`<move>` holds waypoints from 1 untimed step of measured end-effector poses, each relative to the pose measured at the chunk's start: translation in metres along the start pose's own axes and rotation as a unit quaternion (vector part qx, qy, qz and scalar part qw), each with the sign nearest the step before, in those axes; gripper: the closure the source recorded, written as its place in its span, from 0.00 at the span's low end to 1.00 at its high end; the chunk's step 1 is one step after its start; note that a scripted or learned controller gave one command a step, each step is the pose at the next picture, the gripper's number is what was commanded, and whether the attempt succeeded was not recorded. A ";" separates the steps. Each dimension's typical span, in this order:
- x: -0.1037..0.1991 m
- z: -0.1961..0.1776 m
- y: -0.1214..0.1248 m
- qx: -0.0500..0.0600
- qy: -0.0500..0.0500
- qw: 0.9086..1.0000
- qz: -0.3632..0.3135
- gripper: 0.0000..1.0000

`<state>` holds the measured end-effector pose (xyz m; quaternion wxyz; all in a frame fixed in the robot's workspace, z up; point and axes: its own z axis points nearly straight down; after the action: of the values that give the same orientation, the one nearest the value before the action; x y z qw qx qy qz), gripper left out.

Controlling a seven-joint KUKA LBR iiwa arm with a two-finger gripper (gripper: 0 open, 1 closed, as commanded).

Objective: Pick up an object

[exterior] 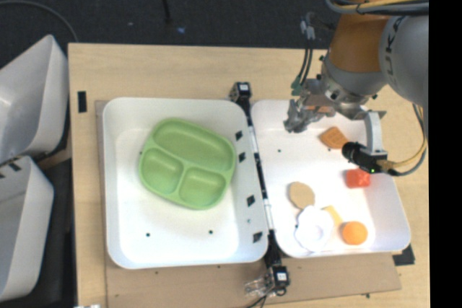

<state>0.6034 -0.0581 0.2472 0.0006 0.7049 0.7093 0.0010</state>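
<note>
Several small objects lay in the right-hand bin [375,227], and none of them sat under the tool [297,119], which hung over bare white floor near that bin's far left corner; whether it was spread or pressed together could not be told from this slant. The likeliest failure was a plain miss: a straight descent from there would have met only the bin floor. A second risk was the divider wall [254,155], just to the tool's left, which could catch a finger. The nearest candidate, a flat orange piece [332,138], lay just to the tool's right and a little nearer the camera, and its thinness might let it slip. The red block [357,178] sat farther right; the tan oval [302,194], white disc [313,229] and orange ball [354,232] were well apart toward the near edge. The green tray [188,164] lay far left.
</note>
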 end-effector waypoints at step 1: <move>0.053 -0.006 -0.001 0.000 0.000 1.000 0.000 1.00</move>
<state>0.6022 -0.0050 0.2530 0.0009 0.7047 0.7095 0.0012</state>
